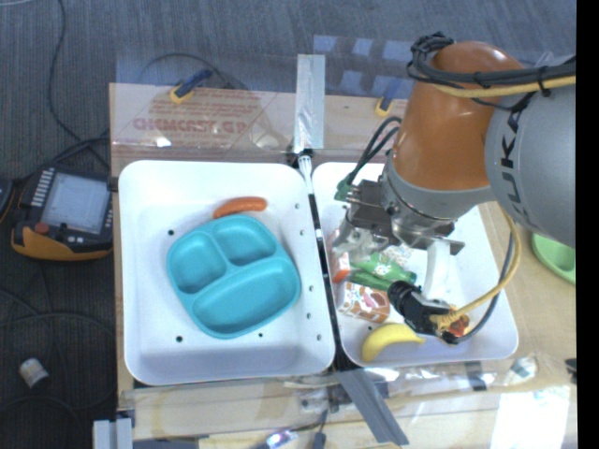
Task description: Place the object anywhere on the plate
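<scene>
A blue divided plate (234, 274) lies in the left bin (150, 344). An orange sausage-shaped toy (241, 206) rests just behind the plate's far edge, on the bin floor. My gripper (367, 241) is down in the right bin (496, 335), over a pile of small items near its left wall. The wrist and orange band (449, 120) hide the fingers. Under and beside the gripper lie a green packet (384, 269), a red-and-white wrapped item (360, 299) and a yellow banana (391, 341).
A black cable with a yellow plug (435, 318) trails across the right bin. The divider between the bins (323, 269) runs right next to the gripper. A handheld pendant (61, 213) lies on the floor at left. A green object (560, 255) sits at the right edge.
</scene>
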### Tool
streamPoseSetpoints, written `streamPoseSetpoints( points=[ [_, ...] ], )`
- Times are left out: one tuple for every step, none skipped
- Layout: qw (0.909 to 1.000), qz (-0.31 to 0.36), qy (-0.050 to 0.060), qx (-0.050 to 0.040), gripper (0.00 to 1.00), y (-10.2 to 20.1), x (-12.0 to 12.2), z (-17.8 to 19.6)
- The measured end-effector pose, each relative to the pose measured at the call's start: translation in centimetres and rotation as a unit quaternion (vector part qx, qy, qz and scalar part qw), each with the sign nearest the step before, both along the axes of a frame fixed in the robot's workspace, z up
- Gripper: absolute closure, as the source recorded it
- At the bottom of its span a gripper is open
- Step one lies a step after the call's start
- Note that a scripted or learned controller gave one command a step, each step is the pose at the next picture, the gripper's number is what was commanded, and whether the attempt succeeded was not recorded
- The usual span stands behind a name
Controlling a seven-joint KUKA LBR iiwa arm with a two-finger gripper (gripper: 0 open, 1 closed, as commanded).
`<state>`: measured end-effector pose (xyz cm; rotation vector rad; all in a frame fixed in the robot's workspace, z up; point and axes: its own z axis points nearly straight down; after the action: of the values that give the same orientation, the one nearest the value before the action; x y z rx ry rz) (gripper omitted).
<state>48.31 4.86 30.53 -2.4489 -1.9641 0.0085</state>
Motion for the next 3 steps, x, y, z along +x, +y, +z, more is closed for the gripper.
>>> streamPoseSetpoints(
  points=[
    [0.995, 0.1, -0.001, -0.001, 1.0, -4.0, 0.1, 1.2],
    [0.995, 0.1, 0.001, -0.0014, 1.0, -4.0, 0.1, 2.0],
    [0.9949, 0.101, 0.003, -0.0019, 1.0, -4.0, 0.1, 2.8]
  ],
)
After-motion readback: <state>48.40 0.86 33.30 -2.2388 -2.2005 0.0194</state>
